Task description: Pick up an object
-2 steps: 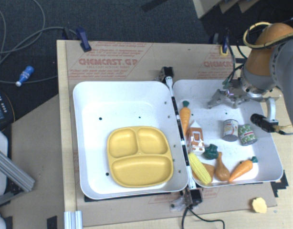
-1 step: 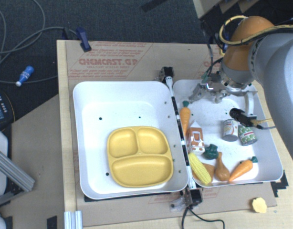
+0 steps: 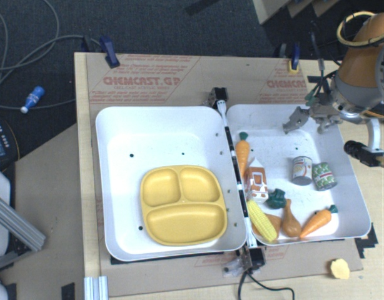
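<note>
Hovering over the far edge of the right shallow white plastic bin (image 3: 351,195), the claw (image 3: 311,119) held nothing, its grey fingers (image 3: 295,120) spread wide, apparently ready for a descent. Nearer the camera than the claw lay the candidates: small silver tin can (image 3: 301,170) touching a green-labelled can (image 3: 324,175), both loose and apart from the clutter, so seemingly easiest to take. Further from the claw, against the bin's left wall: orange plastic carrot (image 3: 242,155), yellow corn cob (image 3: 262,220).

The end effector (image 3: 309,119) hovered over the right bin's (image 3: 358,195) far edge, apparently holding nothing; a yellow tray (image 3: 182,204) lay in the left bin (image 3: 117,167).
</note>
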Controlling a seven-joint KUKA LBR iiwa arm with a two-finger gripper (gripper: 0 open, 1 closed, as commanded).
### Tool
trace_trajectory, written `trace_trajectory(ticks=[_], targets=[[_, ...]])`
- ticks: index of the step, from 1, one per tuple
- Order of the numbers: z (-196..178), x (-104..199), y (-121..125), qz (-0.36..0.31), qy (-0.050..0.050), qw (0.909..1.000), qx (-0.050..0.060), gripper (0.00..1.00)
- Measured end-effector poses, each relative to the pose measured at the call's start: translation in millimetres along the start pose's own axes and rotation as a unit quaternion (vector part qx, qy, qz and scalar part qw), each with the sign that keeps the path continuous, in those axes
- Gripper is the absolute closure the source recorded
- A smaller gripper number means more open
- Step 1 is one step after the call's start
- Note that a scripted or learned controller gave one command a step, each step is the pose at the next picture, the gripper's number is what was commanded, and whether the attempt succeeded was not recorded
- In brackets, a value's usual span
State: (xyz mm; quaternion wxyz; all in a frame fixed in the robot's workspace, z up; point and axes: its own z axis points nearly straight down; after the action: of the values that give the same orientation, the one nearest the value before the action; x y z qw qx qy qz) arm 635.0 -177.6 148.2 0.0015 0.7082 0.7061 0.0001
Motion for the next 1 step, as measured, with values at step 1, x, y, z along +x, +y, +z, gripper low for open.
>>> trace_trajectory(ticks=[1], targets=[[55.8, -7.2, -72.2, 0.000, 0.002, 1.0000, 0.006, 0.00]])
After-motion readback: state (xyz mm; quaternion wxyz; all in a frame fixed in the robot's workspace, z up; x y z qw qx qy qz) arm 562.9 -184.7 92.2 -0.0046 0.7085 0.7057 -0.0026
